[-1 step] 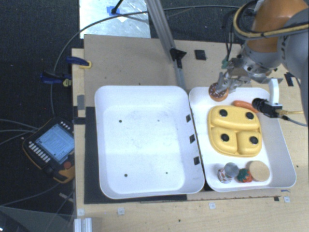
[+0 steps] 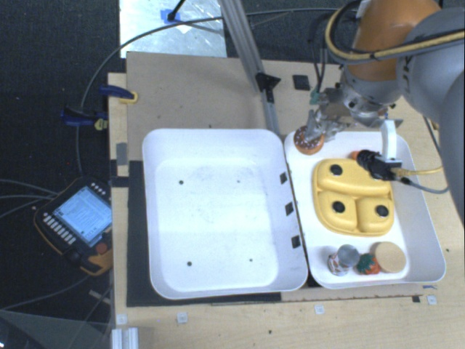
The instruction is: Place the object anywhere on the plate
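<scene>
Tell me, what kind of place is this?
Probably a robot lab: a grey robot arm with an orange band, two shallow white plastic bins, and a handheld controller with a lit screen.

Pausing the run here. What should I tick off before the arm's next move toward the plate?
1. Gripper right above the round brown object, at the right bin's far left corner: ok.
2. Object actually gripped: cannot tell.
3. Object on the yellow plate: not ok, it sits off the plate.
4. Plate lying flat in the same bin: ok.
5. Three small items at the bin's near edge, off the route: ok.
</scene>
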Available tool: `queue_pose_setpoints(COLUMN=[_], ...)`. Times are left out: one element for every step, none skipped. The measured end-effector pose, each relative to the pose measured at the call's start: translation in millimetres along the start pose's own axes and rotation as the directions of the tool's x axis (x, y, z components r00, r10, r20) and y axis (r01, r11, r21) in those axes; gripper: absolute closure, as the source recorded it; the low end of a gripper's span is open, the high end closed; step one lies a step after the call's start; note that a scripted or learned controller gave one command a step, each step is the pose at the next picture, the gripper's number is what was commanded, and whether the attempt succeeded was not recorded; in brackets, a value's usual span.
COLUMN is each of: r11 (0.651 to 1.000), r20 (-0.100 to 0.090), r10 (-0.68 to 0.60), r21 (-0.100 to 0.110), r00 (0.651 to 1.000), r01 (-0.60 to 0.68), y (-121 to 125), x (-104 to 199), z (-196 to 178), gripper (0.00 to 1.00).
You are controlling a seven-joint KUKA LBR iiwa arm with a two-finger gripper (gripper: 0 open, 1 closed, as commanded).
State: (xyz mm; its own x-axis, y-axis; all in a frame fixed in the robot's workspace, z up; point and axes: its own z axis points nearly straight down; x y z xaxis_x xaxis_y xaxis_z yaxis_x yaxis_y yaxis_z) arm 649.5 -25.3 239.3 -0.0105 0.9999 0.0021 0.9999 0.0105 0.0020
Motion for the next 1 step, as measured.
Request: queue_pose_setpoints(r11=[1.000], r20=[0.000], r10=[0.000], r21=[0.000], r00=[1.000], r01=[0.000], y=[1.2], x=[58.2], z=[-2.5], gripper=[1.00])
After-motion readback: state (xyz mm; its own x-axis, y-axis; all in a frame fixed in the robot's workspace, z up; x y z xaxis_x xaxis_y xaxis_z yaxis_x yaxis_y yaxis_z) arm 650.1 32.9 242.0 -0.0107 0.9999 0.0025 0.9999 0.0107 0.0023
